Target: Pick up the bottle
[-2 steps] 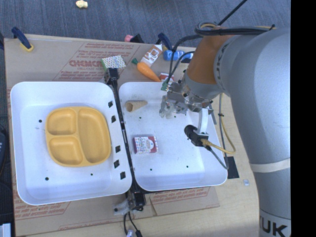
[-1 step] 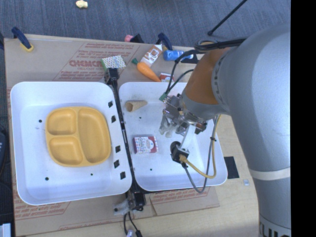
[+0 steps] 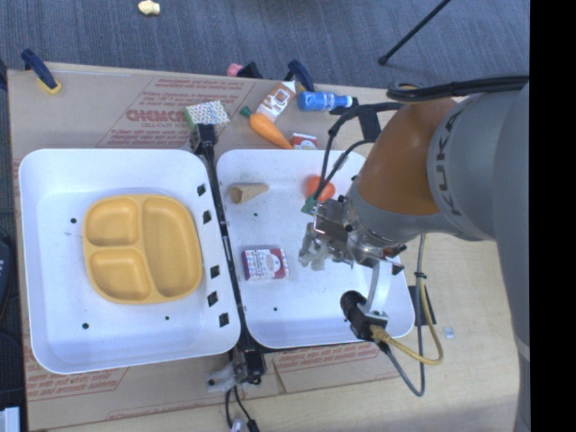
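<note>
A small white bottle with an orange label lies on the cardboard behind the right bin, outside it. Just to its right lies a blue bottle, also outside the bin. My gripper hangs over the middle of the right bin, well in front of both bottles. It is a little to the right of a red and white packet. Nothing shows in the gripper. The grey and orange arm covers the right part of that bin.
A yellow divided plate sits in the left bin. The right bin also holds a tan cone-shaped piece and an orange item half under the arm. A carrot and a checkered box lie behind the bins.
</note>
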Controlling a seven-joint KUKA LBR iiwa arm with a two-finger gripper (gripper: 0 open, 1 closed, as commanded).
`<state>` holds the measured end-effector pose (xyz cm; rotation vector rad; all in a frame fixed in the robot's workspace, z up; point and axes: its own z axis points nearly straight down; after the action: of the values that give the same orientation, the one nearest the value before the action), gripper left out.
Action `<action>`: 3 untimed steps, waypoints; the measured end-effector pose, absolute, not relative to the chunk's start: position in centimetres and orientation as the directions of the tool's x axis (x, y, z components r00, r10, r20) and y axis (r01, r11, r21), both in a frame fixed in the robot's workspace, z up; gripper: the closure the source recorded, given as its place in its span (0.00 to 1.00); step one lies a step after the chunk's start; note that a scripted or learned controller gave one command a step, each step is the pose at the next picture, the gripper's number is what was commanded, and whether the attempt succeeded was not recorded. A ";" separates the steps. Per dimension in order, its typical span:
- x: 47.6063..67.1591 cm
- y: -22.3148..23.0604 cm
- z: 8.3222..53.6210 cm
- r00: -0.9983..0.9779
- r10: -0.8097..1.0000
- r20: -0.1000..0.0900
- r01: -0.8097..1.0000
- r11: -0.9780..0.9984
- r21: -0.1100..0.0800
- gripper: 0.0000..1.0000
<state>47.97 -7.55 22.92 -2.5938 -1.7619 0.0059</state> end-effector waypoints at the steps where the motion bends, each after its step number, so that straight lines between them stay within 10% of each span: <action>1: 47.5 -11.3 15.7 0.457 0.890 -0.001 0.890 -0.457 -0.007 1.00; 3: 47.6 -17.4 10.5 0.617 0.787 -0.001 0.787 -0.617 -0.004 1.00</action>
<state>47.57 -17.37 10.48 -2.8219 -1.3732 0.0042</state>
